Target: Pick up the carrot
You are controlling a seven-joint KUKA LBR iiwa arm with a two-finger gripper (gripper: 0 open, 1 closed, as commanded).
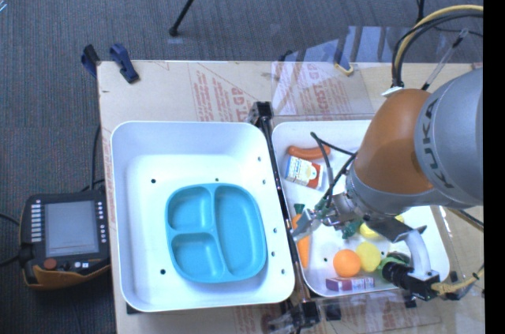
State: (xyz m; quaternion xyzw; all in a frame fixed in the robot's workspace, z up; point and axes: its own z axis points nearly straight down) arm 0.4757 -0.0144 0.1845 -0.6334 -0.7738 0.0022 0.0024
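The carrot (pixel 303 247) lies at the near left edge of the right bin (pixel 439 247), just beside the wall, not lifted. My pincer (pixel 314 215) hovers right over its far end; I cannot tell how wide it stands. Grasp and lift remain.
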